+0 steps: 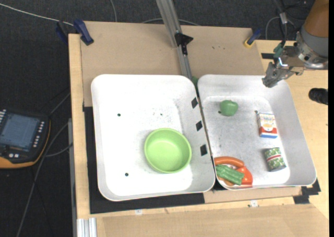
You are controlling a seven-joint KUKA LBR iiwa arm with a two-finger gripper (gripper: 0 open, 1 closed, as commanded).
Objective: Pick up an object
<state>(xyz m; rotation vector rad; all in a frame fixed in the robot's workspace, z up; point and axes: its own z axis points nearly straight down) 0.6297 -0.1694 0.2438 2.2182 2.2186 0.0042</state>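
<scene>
The gripper (272, 78), whose state I cannot tell, hovers at the upper right, so next it must descend to the green ball (228, 107).

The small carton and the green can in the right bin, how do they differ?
The small carton is a flat-faced box, white with orange and a blue base; the green can is rounded and dark green with pale markings. The carton sits farther back in the right bin, nearer the gripper; the can lies closer to the front edge. The carton looks taller, the can squatter. Both rest apart along the bin's right side.
</scene>
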